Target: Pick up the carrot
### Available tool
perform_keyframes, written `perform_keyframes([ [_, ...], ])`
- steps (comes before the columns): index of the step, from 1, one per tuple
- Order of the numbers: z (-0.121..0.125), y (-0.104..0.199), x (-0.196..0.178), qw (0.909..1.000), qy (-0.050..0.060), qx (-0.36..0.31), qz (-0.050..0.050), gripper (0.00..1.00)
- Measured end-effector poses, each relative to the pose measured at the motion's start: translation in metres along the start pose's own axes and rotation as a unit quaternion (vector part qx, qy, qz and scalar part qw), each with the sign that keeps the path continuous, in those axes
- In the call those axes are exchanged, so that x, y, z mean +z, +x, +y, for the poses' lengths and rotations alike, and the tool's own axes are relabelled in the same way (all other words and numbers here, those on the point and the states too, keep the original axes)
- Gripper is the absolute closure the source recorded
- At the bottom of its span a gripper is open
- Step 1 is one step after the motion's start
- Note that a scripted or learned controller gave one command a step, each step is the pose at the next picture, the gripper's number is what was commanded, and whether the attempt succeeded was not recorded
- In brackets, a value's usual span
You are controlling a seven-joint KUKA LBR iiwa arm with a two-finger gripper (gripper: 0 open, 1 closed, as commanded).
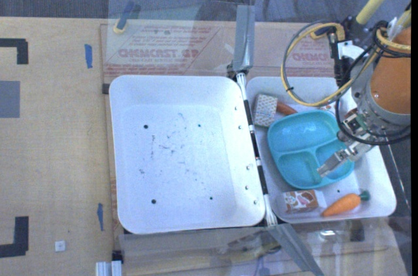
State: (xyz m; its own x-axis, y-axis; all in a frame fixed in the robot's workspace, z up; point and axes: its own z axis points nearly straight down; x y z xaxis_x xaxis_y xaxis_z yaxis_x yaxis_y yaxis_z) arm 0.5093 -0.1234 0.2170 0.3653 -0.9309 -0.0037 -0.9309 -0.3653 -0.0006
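Landmark: the blue divided plate point(305, 145) is taken as the reference; it is seen lying in the right bin point(385, 193), tilted slightly.
Carrot: the orange carrot point(342, 204) is found lying flat on the floor of the right bin, just below the plate's lower right edge; its green tip is turned away from the plate, towards the bin's right wall. It is not touched by anything.
Gripper: the gripper point(333, 164) is seen over the plate's lower right rim, just above the carrot but apart from it. Its two pale fingers are seen slightly parted, and nothing is held between them.
Arm: the grey arm point(382, 98) with its orange band is placed to the right of the plate, with yellow and black cables looped above the plate.
Small carton: a brown and white carton point(302, 201) is seen just below the plate, left of the carrot.
Grey sponge-like block: one point(264, 109) is seen at the plate's upper left, with an orange piece beside it.
Left bin: the left bin point(183, 151) is seen left of the plate on the wooden surface point(52, 138).
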Motion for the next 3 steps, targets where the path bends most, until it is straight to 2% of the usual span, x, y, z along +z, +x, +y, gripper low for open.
perform_keyframes([
  [1,0.015,0.016,0.104,0.9997,0.011,-0.023,0.008,0.00],
  [2,0.026,-0.014,0.059,0.9995,0.001,-0.031,0.000,0.00],
  [3,0.048,0.051,0.127,0.9976,0.005,-0.069,0.004,0.00],
])
